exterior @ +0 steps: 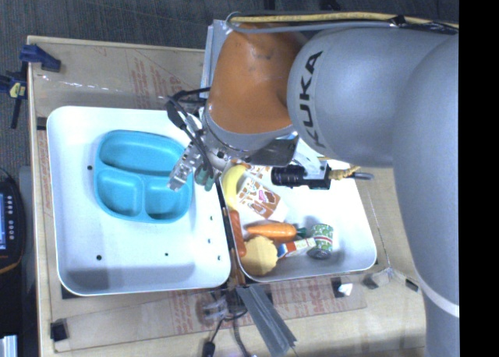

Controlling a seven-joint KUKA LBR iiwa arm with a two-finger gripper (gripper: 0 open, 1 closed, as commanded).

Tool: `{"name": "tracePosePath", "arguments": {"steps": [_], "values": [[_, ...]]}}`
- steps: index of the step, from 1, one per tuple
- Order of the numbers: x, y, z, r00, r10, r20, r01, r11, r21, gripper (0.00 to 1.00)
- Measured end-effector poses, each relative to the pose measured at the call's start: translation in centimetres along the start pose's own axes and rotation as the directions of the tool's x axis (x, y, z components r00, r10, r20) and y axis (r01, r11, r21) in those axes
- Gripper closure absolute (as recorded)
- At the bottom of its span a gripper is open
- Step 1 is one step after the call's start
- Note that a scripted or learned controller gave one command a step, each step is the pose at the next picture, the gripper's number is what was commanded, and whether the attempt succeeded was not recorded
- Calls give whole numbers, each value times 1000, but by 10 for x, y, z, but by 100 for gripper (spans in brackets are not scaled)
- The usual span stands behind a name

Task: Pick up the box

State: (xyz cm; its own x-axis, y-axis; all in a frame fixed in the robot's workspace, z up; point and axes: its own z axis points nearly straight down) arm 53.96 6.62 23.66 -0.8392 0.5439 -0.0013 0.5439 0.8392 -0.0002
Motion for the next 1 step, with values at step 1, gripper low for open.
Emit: {"name": "tracePosePath", "arguments": {"steps": [1], "values": [[35,68,57,992,128,-3,-128,992,4,100]]}}
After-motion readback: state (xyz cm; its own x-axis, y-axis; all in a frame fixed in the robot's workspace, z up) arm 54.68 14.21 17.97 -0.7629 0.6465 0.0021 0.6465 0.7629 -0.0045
